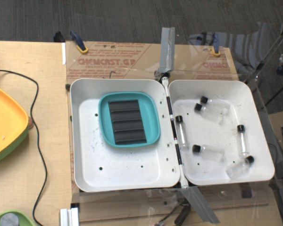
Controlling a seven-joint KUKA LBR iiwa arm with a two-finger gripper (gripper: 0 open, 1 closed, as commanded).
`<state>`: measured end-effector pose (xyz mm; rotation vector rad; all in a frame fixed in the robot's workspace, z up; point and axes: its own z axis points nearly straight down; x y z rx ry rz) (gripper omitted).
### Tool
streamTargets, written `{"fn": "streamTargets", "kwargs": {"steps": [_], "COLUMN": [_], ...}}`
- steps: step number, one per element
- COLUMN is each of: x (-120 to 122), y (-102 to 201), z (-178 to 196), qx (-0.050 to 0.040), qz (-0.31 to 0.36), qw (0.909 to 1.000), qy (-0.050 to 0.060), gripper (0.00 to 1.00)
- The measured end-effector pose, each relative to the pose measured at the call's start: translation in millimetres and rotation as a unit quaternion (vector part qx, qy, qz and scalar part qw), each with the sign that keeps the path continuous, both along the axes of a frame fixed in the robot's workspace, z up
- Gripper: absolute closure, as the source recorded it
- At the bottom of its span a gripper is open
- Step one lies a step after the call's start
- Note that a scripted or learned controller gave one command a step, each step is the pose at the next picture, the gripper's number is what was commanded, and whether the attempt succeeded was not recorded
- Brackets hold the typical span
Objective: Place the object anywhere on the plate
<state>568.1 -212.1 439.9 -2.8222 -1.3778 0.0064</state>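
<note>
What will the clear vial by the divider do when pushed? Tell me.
The vial lies on its side, so it will probably roll. It looks small and see-through, so likely light and perhaps slippery. The right bin wall would likely stop it.

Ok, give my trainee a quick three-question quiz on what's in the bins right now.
1. True or false: the teal plate sits in the left bin.
2. What lies on the plate? A) dark ridged insert B) a vial C) a cable
3. Which bin holds the clear vials with black caps?

Key: 1 true; 2 A; 3 the right bin.
</note>
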Motion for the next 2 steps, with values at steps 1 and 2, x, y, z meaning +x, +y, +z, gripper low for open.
{"fn": "streamTargets", "kwargs": {"steps": [1,2], "x": [31.1,35.6], "y": [1.5,1.5], "z": [-0.6,0.2], "qx": [-0.0004,-0.0005], "qz": [-0.073,-0.134], "qw": [0.9973,0.991], "qy": [0.001,0.0], "gripper": [0.0,0.0]}}
